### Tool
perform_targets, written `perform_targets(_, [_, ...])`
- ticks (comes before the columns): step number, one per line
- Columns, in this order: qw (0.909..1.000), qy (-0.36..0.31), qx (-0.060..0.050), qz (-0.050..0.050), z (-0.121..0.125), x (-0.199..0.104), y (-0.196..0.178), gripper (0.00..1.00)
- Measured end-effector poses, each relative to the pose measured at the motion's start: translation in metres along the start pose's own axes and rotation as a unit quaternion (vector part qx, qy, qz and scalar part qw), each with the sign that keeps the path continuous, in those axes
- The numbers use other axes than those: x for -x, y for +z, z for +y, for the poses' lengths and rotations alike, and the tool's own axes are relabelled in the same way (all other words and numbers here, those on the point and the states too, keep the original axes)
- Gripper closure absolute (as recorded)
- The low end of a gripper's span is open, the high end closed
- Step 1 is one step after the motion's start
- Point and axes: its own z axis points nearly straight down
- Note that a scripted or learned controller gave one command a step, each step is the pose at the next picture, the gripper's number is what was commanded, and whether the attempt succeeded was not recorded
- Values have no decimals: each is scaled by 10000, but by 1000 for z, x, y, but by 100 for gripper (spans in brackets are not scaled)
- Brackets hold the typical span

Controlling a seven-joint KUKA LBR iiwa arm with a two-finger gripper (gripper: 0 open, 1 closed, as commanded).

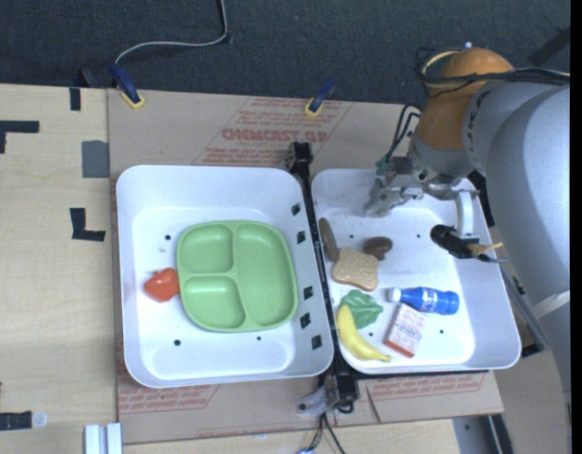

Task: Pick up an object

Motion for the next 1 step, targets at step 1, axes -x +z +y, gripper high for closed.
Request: perform_targets(1, [10000, 1, -3, -1, 0, 0, 0, 0])
